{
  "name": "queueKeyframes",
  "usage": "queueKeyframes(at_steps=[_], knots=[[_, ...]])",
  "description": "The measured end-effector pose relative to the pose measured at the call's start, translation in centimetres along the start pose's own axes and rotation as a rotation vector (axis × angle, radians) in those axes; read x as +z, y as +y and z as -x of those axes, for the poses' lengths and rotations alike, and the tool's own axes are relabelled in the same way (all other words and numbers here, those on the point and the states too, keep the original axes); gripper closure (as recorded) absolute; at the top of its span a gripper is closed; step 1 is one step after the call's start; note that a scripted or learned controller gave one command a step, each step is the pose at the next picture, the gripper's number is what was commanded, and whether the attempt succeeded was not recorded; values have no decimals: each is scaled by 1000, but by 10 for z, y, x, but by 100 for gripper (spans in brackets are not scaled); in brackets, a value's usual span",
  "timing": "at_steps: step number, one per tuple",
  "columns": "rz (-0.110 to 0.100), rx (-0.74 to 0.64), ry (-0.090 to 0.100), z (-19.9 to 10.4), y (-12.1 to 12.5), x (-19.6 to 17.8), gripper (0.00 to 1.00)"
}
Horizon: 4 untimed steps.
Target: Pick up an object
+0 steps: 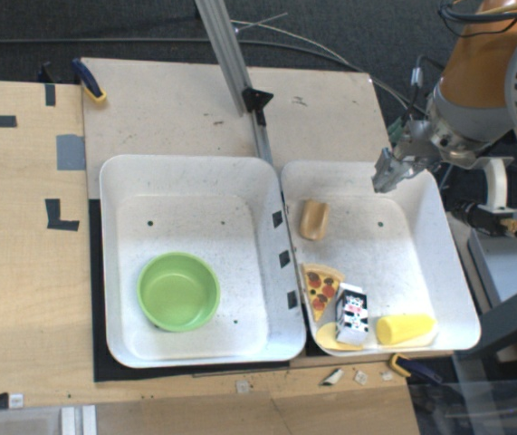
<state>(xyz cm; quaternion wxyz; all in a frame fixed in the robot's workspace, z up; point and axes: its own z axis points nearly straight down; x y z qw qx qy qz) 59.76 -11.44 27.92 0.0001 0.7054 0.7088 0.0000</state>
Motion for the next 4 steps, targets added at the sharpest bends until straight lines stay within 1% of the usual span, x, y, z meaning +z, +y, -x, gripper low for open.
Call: queueKeyframes(at_steps=[1, 2, 3, 4], knots=[[-6, 0, 1, -44, 14, 19, 100], [-4, -1, 1, -101, 20, 21, 100], [-3, -1, 0, -156, 34, 27, 100], [-9, -2, 1, -212, 30, 49, 100]])
